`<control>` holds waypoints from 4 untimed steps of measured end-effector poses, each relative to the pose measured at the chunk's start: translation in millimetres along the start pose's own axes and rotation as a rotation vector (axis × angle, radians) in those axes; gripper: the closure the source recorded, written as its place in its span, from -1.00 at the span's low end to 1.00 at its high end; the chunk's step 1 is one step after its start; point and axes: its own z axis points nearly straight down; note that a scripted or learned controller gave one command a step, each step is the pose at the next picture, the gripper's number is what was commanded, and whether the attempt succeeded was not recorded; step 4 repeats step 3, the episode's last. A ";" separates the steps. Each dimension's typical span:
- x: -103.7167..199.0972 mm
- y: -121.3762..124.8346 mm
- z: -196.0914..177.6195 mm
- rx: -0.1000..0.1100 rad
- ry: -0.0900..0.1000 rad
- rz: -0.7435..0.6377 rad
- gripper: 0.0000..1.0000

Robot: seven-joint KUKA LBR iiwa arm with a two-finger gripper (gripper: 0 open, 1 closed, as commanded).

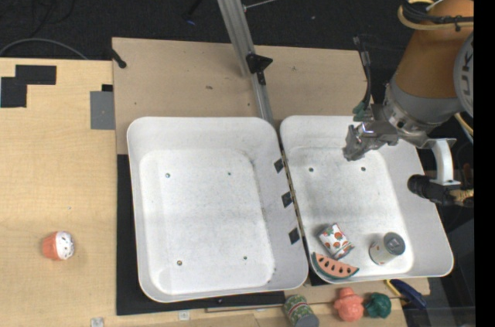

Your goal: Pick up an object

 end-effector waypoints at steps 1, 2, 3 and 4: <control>43.6 4.1 9.5 0.001 0.000 0.001 1.00; 105.0 11.7 16.7 0.000 0.000 -0.001 1.00; 151.9 21.2 9.5 -0.002 -0.001 0.000 1.00; 151.9 21.2 9.5 -0.002 -0.001 0.000 1.00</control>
